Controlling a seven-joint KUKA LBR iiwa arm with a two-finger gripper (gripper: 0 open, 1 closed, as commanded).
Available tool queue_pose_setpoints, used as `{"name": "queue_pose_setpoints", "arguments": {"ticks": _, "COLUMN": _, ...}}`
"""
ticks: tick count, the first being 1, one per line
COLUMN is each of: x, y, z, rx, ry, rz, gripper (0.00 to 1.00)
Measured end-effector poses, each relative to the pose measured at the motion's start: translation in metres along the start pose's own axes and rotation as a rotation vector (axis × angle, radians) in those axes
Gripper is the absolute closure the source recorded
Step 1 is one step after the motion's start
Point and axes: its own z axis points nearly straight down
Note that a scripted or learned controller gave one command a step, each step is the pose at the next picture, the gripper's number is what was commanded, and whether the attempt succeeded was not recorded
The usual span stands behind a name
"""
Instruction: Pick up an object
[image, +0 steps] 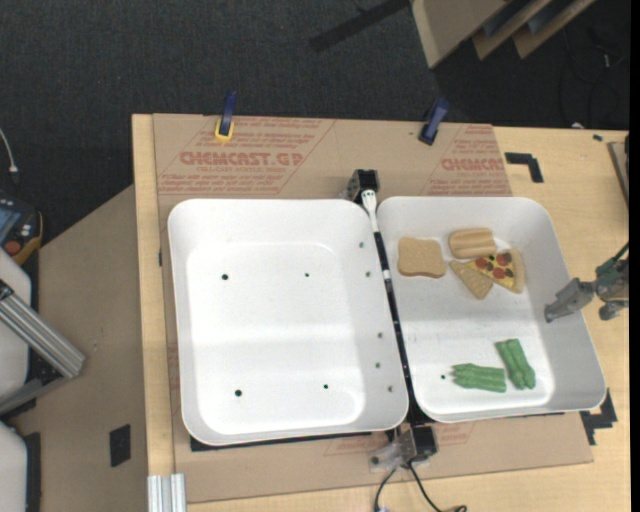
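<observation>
Camera view puts my gripper (580, 297) at the right rim of the right bin (575, 345), low over the wall and well short of any food. My worry is that rim: if I come down from where I hang, a finger could catch the bin's edge and shove or tip the whole bin instead of reaching anything.

The toy food sits clustered, which is the second risk. A slice of toast (421, 258) lies just beside a bread roll (471, 242), and the roll touches a pizza slice (492, 272). Closing on one of these could nudge a neighbour or trap two at once. The two green bean pods (495, 371) near the front of the bin also touch each other, and they look flat and thin, so I judge them likely to slip out of a pinch.

My fingers are too small and blurred at the frame's edge for me to tell how far apart they stand. I see nothing between them.

The left bin (200, 330) is bare of objects.
</observation>
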Motion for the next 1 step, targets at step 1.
{"name": "queue_pose_setpoints", "arguments": {"ticks": 1, "x": 0.0006, "y": 0.0002, "z": 0.0004, "rx": 0.0, "ry": 0.001, "rz": -0.001, "gripper": 0.0}}
